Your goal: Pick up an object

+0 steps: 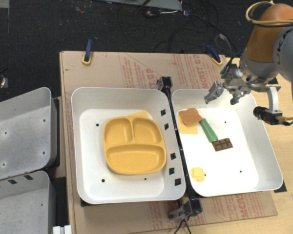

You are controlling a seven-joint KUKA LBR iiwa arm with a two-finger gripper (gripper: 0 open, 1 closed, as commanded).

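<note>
The two-finger gripper (224, 95) hangs over the far edge of the right shallow white bin (263, 150), its grey fingers (211, 94) spread apart with nothing between them. Just below and left of it lies a round brown cookie-like piece (189, 116) resting on a flat pale-yellow square slice (187, 127). Touching that slice, lower still, a green stick-shaped handle (207, 130) runs diagonally down to a small dark-brown segmented block (222, 144). Farther down, near the bin's front left corner, sits a small yellow rounded lump (197, 173). Well to the gripper's left, the left shallow white bin (88, 179) holds a yellow plastic divided plate (135, 145) with three compartments.
</note>
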